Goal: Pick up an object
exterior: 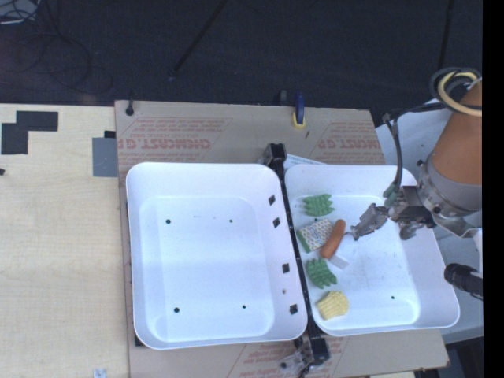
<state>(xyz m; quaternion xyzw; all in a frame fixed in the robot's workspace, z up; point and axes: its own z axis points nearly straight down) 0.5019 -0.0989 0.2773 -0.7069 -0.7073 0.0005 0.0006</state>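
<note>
The right bin (pixel 409 305) holds several small objects along its left side. An orange carrot-like piece (pixel 333 239) lies tilted beside a pale checkered block (pixel 316 232). A green leafy piece (pixel 318 205) lies above them, another green piece (pixel 321 272) below, and a yellow corn piece (pixel 331 304) near the bin's front. My gripper (pixel 364 228) hangs over the right bin just right of the carrot's upper end, with nothing seen between its fingers. The fingers look spread.
The left bin (pixel 142 211) sits beside the right one on a cardboard sheet (pixel 205 132). A black clip strip (pixel 285 242) runs between the bins. The grey arm with its orange band (pixel 461 144) fills the right side.
</note>
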